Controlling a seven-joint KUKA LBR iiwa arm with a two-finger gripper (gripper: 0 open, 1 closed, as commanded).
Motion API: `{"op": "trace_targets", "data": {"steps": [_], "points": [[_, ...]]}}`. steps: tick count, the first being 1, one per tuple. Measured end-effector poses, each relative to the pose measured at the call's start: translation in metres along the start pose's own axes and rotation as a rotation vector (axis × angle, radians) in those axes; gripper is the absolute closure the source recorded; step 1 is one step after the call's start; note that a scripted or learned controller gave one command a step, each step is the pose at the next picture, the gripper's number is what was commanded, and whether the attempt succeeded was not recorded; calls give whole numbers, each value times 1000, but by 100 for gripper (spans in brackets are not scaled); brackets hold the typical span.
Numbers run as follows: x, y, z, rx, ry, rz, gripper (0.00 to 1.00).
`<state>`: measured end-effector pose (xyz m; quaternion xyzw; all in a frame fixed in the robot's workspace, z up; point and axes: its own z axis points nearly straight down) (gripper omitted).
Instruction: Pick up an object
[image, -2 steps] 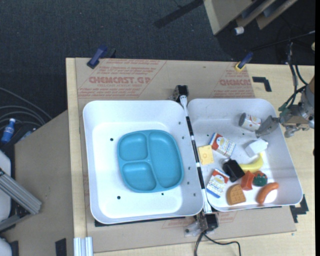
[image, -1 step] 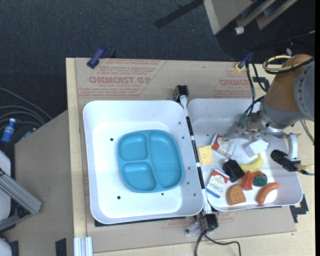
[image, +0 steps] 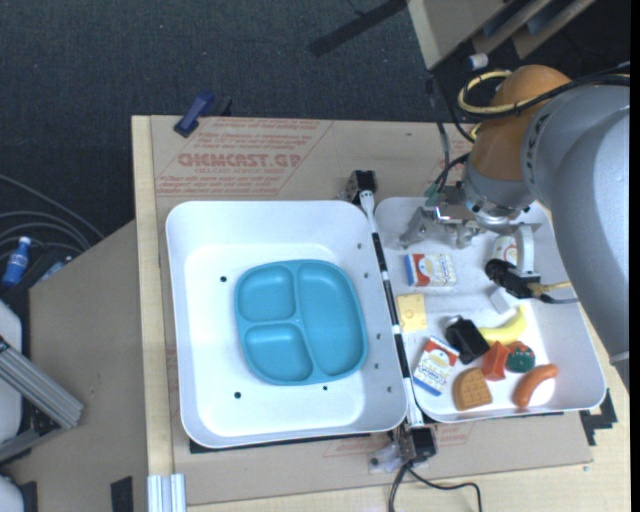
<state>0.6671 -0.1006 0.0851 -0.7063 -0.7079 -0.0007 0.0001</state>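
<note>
Claw state first: the two-finger gripper (image: 452, 222) sits low over the far end of the right white bin (image: 590, 372), and whether it is open or closed cannot be told from this angle. No object is seen in its hold.

Nearest the camera in the right bin lie a tan biscuit-shaped toy (image: 472, 389), an orange-red sausage-shaped toy (image: 535, 384) and a small red, white and blue printed carton (image: 434, 365). Just beyond them sit a small red and green toy (image: 511, 358) of unclear form, a black block-shaped item (image: 466, 335) and a yellow banana-shaped toy (image: 506, 324), all crowded and some touching. Farther on rests a flat yellow square piece (image: 411, 311) against the left wall, then a white printed packet with red and blue markings (image: 430, 269), which lies closest to the gripper, just on its near side.

The left white bin (image: 190, 300) holds a blue sectioned plastic plate (image: 300, 320) near its middle.

Assessment: the white printed packet is the likeliest target. It appears light, flat and somewhat soft, so a grasp across its short sides, pressing down to the bin floor, seems advisable. Its surface may be slick. The crowded toys nearer the camera would likely be stiffer but harder to isolate.

Beyond both bins, the tan board (image: 240, 150) with red lettering carries a small blue clip-like item (image: 194, 114) at its far left corner.
</note>
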Motion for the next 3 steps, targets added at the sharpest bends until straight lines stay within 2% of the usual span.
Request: {"op": "trace_targets", "data": {"steps": [1,2,3], "points": [[6,-47,1,3,0,3,0],[6,-46,-10,3,0,3,100],[34,-96,-127,0,-1,2,100]]}}
